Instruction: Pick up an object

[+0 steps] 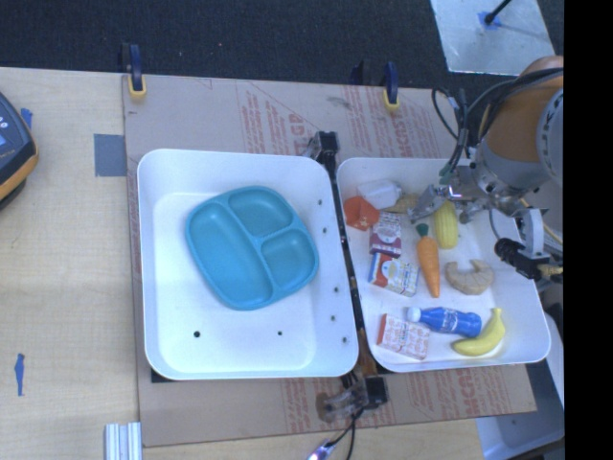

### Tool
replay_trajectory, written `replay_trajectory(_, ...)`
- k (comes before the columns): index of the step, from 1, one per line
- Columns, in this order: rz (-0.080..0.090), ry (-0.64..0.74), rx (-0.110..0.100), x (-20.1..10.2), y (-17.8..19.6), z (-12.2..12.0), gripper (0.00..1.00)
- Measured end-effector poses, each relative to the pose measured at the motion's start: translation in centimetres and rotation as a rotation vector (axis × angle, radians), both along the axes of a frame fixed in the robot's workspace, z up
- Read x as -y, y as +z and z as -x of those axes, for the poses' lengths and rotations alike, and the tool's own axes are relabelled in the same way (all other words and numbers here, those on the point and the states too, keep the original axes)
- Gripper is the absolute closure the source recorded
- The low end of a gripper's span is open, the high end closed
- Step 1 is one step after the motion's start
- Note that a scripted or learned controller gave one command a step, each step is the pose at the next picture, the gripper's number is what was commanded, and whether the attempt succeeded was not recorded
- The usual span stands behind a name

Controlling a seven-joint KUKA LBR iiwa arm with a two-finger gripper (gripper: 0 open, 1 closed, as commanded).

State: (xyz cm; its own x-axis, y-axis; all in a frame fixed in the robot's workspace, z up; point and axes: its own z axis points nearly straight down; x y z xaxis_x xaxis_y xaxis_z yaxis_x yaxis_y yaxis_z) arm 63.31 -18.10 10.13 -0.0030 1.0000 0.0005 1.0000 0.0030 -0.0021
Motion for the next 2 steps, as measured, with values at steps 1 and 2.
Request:
replay_trajectory(1,0.000,0.003,-0.001,0.0,1.0,0.0,1.00)
replay_trajectory(2,0.000,0.002,0.003,-5.4,14.4,2.9,1.00)
